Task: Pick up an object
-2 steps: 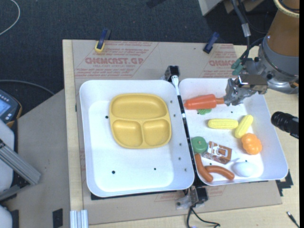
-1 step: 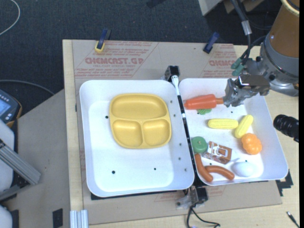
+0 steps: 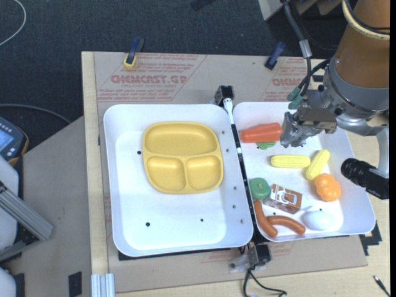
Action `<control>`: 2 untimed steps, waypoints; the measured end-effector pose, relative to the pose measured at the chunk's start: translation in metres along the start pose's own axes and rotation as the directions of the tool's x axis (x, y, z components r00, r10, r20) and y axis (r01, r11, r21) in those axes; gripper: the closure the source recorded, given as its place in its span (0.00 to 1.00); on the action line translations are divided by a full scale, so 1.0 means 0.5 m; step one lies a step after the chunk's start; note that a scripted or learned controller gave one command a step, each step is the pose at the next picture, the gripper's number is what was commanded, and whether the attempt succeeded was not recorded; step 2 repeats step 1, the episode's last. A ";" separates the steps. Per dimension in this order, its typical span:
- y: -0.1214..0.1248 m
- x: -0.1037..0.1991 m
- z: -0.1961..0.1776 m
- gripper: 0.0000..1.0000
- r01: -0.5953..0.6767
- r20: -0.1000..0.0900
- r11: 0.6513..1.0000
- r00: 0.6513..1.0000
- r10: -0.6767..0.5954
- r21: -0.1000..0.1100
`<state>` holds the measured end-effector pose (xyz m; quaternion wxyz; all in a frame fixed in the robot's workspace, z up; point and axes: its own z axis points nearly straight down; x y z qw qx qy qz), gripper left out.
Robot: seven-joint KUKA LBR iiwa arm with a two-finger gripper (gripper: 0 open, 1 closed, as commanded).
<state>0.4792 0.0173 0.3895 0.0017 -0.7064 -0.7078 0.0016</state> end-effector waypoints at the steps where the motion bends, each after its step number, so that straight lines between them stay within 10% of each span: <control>1: 0.000 0.180 -0.110 1.00 0.007 -0.003 1.000 1.000 -0.007 -0.010; 2: 0.000 0.180 -0.110 1.00 0.007 -0.003 1.000 1.000 -0.007 -0.010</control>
